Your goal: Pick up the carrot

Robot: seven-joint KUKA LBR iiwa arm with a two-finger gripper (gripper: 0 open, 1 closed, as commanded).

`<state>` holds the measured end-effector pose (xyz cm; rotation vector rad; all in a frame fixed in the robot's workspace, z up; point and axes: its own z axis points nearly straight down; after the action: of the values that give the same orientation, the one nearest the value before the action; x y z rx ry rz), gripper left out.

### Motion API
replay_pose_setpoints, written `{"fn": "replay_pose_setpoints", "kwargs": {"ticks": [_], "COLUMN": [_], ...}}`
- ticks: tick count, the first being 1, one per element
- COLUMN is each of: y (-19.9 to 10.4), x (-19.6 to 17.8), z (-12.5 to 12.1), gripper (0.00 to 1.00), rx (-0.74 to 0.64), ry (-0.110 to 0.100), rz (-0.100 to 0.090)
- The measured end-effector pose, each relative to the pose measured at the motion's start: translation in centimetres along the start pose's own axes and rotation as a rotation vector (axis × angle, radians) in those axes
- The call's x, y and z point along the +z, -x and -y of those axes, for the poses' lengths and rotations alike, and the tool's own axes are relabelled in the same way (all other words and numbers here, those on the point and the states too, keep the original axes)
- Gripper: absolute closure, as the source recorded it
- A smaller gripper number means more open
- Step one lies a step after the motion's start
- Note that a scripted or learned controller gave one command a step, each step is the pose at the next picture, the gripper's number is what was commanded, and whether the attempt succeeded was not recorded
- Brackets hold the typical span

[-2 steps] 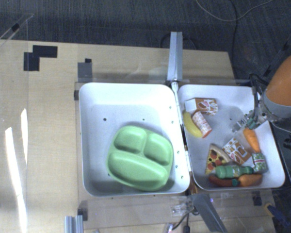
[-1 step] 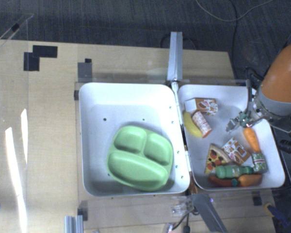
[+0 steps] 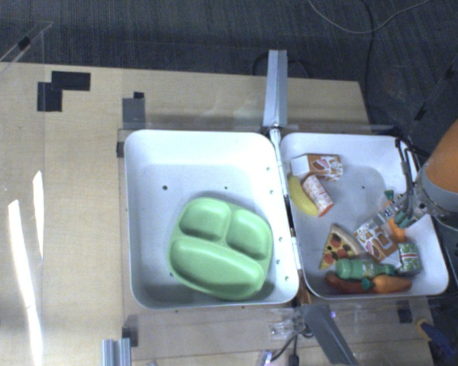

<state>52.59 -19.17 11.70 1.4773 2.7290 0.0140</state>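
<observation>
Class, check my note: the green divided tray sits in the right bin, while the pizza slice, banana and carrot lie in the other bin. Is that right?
Not quite. The camera view shows the green divided tray in the left bin, not the right. The pizza slice, banana and carrot do lie in the other bin, the right bin.

Two white bins (image 3: 201, 145) are set side by side on the wooden bench (image 3: 69, 204), toward its right edge

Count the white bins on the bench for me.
2: the left bin holds a green divided tray; the right bin holds the toy food.
</observation>
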Motion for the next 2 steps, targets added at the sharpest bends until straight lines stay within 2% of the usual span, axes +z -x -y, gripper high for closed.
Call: {"fn": "replay_pose_setpoints", "kwargs": {"ticks": [1,2], "y": [-7.4,-7.3], "x": [-6.5,-7.6], "z": [-5.6,-5.9], "gripper": [1.0,1.0], "rx": [0.342,0.336], "ry": [-0.025,-0.02], "rz": [-0.022,-0.02]}}
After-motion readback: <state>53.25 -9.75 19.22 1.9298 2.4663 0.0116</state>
